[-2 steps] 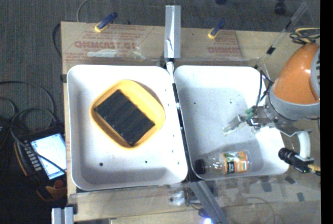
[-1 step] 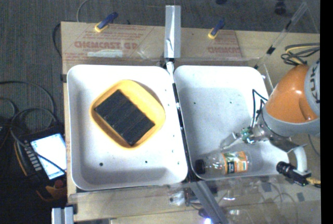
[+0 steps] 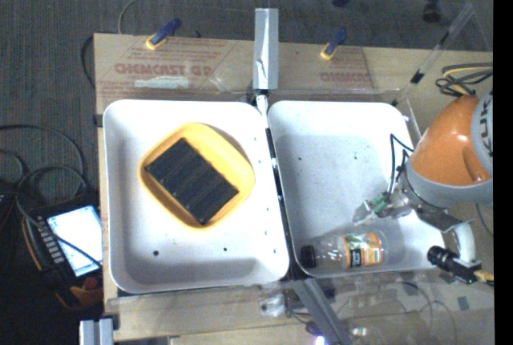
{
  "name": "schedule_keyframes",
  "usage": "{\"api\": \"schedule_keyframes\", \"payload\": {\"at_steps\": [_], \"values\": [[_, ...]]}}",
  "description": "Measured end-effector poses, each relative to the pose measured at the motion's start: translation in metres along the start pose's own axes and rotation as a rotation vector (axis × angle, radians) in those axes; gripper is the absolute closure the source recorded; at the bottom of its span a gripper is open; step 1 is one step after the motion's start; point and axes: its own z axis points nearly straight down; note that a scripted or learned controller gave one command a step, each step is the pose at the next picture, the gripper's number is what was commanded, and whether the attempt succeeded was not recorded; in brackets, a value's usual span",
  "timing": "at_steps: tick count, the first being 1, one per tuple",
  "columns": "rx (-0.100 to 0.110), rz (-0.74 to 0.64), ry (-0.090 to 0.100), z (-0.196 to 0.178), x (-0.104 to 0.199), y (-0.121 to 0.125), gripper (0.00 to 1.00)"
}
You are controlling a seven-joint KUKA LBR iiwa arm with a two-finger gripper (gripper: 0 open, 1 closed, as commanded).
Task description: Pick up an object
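gripper low in right bin, grip state unclear; bottle lies along the near edge just beside it.

"CHEMCAST GP" on clear sheet, mirrored

Single fixed camera, high above the bench, slanted down, both bins framed

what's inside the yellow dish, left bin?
A dark ribbed rectangular slab lies in the yellow dish, covering most of its floor. Whatever sits under the slab is hidden.
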Motion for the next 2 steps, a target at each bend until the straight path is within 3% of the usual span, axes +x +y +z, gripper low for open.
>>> {"api": "schedule_keyframes", "payload": {"at_steps": [1,2], "values": [[0.0,0.0,0.0,0.0,0.0,0.0,0.0],[-0.009,0.153,-0.008,0.013,-0.01,0.044,0.0]]}}
